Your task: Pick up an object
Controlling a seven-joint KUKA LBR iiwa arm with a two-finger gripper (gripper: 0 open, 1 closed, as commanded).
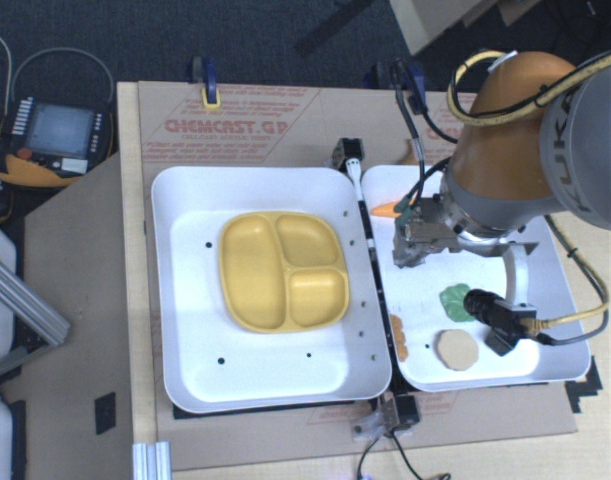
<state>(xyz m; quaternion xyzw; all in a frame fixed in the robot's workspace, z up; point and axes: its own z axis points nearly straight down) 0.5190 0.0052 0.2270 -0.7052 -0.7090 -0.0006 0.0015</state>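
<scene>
From above the bench, the two white bins sit side by side on a brown board. The left bin (185, 268) holds a yellow divided plate (283, 270) lying flat near its middle, three compartments showing, nothing in them that I can make out.

The right bin (555, 363) is where the arm is working. The grey arm with its orange band (510, 118) comes in from the right and bends down over the far half of that bin. The gripper (413, 246) hangs low over the bin's left side, close to the wall shared with the other bin. It is dark and seen from above against the wrist, so I cannot tell how it is set, and I see nothing in its grasp.

Just past the gripper, toward the far left corner of the right bin, a small orange piece (385, 209) pokes out, partly hidden by the wrist. Nearer to me, a green object (453, 299) lies on the bin floor, touching or just beside a black fitting (495, 316) on a yellow cable. A round tan object (456, 349) rests near the front edge, just beside the green one. A small orange-brown bit (398, 338) sits against the left wall of that bin.

A handheld screen unit (55, 133) rests on the floor at the far left.
</scene>
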